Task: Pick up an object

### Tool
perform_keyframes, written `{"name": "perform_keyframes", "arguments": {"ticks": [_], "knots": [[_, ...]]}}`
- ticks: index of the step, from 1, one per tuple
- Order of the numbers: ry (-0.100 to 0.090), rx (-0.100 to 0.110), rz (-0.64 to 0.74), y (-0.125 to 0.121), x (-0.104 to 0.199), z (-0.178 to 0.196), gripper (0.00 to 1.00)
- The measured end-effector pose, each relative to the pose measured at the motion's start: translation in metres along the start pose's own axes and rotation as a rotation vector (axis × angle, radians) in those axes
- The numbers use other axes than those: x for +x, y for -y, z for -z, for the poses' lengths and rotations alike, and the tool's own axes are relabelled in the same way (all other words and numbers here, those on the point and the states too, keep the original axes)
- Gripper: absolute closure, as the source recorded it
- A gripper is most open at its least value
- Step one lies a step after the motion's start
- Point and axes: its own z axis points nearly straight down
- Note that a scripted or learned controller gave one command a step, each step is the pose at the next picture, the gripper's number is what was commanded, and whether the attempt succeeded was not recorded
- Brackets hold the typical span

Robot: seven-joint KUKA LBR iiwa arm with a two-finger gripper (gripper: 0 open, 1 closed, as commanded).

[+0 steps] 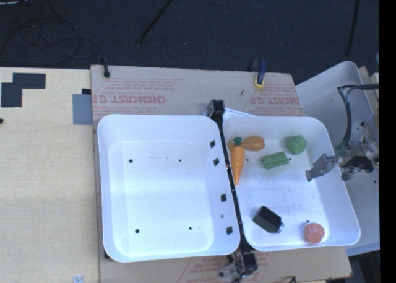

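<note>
Gripper [331,168] low at right bin [346,210] rim, likely staged for a pick; fingers' state unclear, nothing seen held; carrot [237,159], green block [274,160], black block [268,219] loose.

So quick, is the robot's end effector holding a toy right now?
End effector: it sits at the right bin's right rim with no toy in it; open or closed cannot be told.

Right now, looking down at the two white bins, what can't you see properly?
- The pincer at the right bin's right rim: small and blurred in the camera view, so open or shut is unclear.
- The arm behind it: cut off by the right edge.
- The black block: too small to identify.
- The carrot and the orange piece: touching or apart, unclear.
- The clamp at the bins' near end: cut off by the bottom edge.
</note>
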Motion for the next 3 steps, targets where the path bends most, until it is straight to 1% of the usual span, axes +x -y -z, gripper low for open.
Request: {"name": "perform_keyframes", "arguments": {"ticks": [1, 2, 3], "knots": [[-0.001, 0.002, 0.0, 0.0, -0.001, 0.009, 1.0], [0.001, -0.01, 0.008, 0.018, 0.072, 0.11, 1.0], [-0.001, -0.006, 0.012, 0.012, 0.172, 0.152, 1.0]]}}
